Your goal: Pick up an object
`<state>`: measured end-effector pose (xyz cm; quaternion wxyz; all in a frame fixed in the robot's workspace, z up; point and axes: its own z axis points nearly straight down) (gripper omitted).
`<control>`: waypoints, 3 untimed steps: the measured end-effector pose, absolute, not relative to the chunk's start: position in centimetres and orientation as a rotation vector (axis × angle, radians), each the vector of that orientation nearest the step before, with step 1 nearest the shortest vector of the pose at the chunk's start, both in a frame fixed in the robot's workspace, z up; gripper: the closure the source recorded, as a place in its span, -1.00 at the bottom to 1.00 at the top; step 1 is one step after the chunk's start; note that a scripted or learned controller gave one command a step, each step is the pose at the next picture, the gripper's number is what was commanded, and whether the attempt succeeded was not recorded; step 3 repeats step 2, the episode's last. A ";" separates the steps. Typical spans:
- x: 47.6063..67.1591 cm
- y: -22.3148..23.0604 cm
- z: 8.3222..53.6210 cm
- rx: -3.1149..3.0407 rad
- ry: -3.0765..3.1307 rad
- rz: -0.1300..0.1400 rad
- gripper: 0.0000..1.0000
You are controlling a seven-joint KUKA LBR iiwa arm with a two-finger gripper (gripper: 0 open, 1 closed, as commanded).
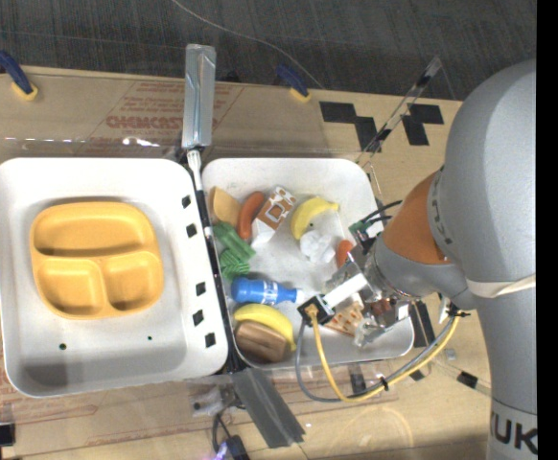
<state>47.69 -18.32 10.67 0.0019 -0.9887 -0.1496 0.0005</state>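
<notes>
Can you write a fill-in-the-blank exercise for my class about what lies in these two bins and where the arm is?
1. The yellow divided tray lies in the ____ bin as the camera sees it.
2. The blue bottle lies just above the ____, near the right bin's lower left corner.
3. The tray has ____ compartments.
4. The gripper is low over the ____ bin.

Missing words: left; burger; three; right

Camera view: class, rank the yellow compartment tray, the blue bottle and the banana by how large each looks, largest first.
1. Yellow compartment tray, by far the largest.
2 and 3. Blue bottle and banana look too alike to rank; neighbouring items partly cover both.
</notes>
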 end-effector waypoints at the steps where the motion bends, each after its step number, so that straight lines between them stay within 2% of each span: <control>1: 52.4 -18.0 21.9 -3.122 -0.333 -0.006 -1.00; 2: 47.4 -21.1 15.0 -3.118 -0.341 0.013 -1.00; 3: 47.4 -21.1 15.0 -3.118 -0.341 0.013 -1.00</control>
